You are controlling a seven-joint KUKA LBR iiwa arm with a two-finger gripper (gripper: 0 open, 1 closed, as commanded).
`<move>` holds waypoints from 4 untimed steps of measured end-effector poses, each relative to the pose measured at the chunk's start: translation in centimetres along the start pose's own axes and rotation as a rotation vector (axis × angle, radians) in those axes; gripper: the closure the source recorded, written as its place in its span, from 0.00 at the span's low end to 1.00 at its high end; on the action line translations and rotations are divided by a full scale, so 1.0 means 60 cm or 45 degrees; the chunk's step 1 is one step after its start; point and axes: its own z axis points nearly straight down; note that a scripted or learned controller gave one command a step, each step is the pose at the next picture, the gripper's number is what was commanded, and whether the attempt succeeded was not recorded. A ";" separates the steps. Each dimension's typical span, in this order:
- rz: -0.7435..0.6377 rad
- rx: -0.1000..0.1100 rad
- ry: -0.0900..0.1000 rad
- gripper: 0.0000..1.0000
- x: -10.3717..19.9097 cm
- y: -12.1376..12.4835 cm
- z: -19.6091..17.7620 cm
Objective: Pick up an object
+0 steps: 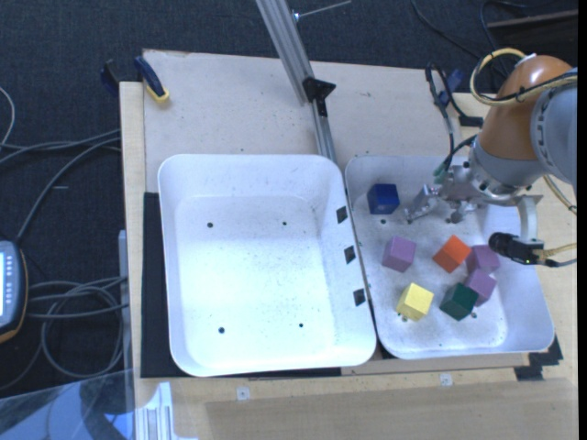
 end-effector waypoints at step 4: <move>-0.001 -0.018 -0.005 1.00 0.001 -0.011 -0.273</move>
